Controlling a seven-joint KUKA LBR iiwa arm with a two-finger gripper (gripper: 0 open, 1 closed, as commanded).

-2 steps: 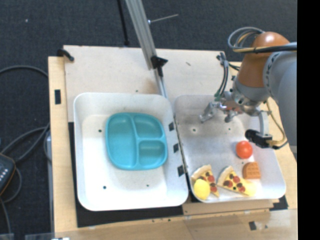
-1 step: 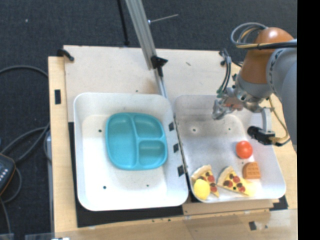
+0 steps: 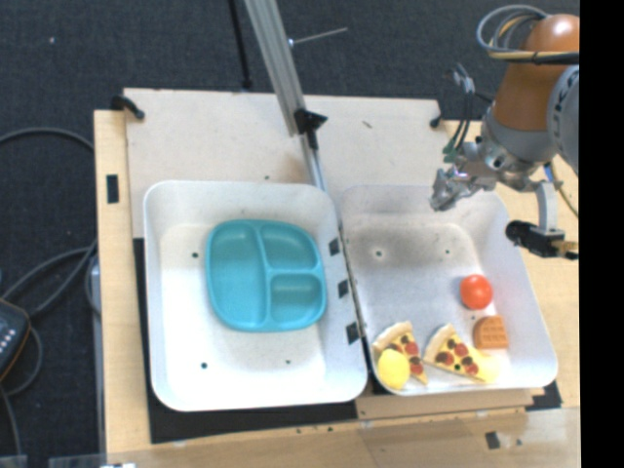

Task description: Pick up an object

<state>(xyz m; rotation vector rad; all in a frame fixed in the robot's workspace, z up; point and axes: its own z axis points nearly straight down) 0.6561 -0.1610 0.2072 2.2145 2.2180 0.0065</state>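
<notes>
1. Nearest the camera, along the front edge of the right bin (image 3: 507,261), lies a cluster of toy food: a yellow lemon (image 3: 393,368), touching a pizza slice (image 3: 404,345), with a second pizza slice (image 3: 455,353) just beside them.
2. Just right of the slices sits a small orange-brown biscuit (image 3: 491,332), and just behind it a red tomato (image 3: 476,292). Any of these could serve as the object to pick up. All rest on the bin floor, untouched.
3. The left bin (image 3: 171,261) holds a turquoise divided plate (image 3: 265,274), lying flat near its middle.
4. The gripper (image 3: 447,194) hangs over the back edge of the right bin, well apart from all the food. It is small and dark against the bin wall, so I cannot tell how wide it is set; nothing appears to be in it.
5. Above it, the grey arm (image 3: 531,115) with its orange band reaches in from the right.
6. A slanted metal post (image 3: 278,52) rises behind the two bins.
7. Judging the step: the pick seems to be at the approach stage, with no object chosen by contact yet.
8. The next move likely calls for travelling forward across the bin towards the food, then descending over one piece. The tomato stands a little apart and looks the easiest target; the lemon and pizza slices crowd together, which risks a poor grasp.
</notes>
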